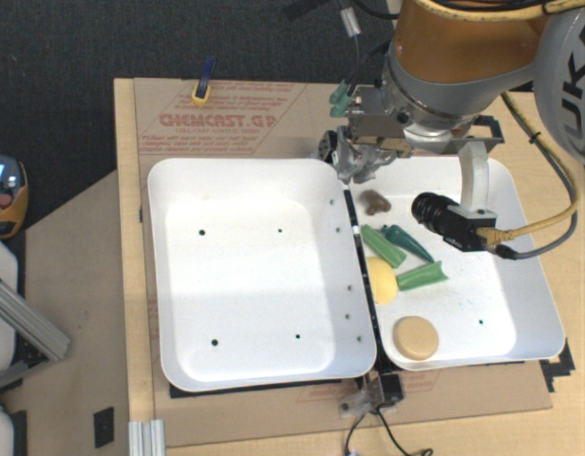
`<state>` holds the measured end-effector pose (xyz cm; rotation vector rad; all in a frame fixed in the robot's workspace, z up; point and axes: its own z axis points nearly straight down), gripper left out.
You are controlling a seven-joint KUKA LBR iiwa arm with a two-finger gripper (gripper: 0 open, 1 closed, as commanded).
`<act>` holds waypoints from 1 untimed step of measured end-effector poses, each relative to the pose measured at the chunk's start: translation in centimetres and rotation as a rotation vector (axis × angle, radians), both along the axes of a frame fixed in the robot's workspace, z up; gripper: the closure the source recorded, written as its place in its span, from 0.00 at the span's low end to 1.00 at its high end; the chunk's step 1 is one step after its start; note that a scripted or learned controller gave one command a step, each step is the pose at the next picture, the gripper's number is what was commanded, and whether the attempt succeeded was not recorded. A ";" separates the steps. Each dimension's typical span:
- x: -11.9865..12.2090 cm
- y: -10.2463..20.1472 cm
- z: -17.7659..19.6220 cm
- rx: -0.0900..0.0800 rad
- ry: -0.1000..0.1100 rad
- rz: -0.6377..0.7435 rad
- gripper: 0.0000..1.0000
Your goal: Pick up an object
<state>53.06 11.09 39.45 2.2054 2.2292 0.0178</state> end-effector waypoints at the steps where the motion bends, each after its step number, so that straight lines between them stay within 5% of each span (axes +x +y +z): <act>1: -5.3 -3.0 2.9 -0.003 0.009 -0.013 1.00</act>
